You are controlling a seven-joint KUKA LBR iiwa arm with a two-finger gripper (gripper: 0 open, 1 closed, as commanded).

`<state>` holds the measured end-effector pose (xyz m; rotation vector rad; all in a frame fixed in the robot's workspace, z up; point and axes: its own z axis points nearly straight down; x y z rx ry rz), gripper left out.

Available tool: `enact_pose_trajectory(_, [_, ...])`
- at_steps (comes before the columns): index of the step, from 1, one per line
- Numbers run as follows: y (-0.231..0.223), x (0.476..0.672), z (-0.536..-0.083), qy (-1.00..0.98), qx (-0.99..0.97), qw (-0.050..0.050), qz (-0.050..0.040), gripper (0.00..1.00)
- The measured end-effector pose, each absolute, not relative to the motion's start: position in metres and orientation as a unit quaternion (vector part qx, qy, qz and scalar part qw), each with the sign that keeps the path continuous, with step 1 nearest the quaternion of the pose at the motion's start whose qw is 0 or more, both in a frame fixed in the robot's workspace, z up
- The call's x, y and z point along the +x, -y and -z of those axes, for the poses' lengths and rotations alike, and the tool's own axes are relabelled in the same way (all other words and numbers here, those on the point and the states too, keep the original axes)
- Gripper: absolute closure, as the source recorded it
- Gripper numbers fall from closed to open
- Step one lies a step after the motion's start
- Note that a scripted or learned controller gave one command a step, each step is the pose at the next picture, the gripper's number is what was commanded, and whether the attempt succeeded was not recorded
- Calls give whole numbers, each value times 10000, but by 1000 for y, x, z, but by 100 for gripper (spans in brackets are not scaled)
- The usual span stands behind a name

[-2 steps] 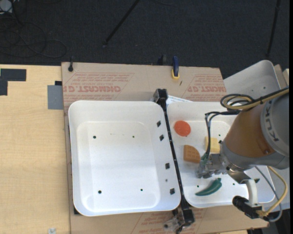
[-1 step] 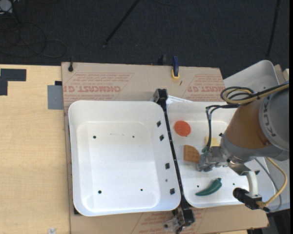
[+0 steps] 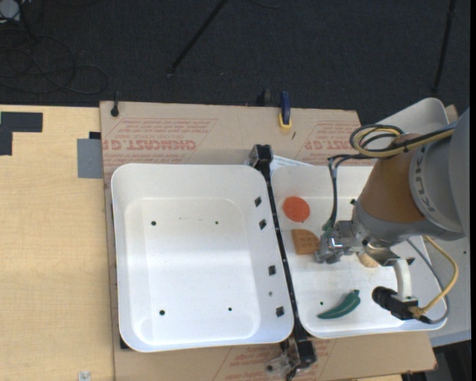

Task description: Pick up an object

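1. The arm (image 3: 428, 181) enters from the right edge of the frame, its bulk filling the middle right.
2. Its grey outer link sits at the far right, with the orange band just left of it, tapering down and leftward toward the wrist.
3. Black and yellow cables loop over the top of the orange band.
4. The pincer (image 3: 330, 248) hangs low at the wrist's left end, right of frame centre.
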<state>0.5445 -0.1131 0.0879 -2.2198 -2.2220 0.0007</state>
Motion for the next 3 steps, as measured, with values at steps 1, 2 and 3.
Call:
enact_pose_trajectory(1, [130, 562, -88, 7072, -7070, 3, -3, 100])
enact_pose_trajectory(2, [128, 521, -88, 7067, -7075, 4, -3, 100])
enact_pose_trajectory(3, [129, 521, -88, 7065, -7077, 8, -6, 0])
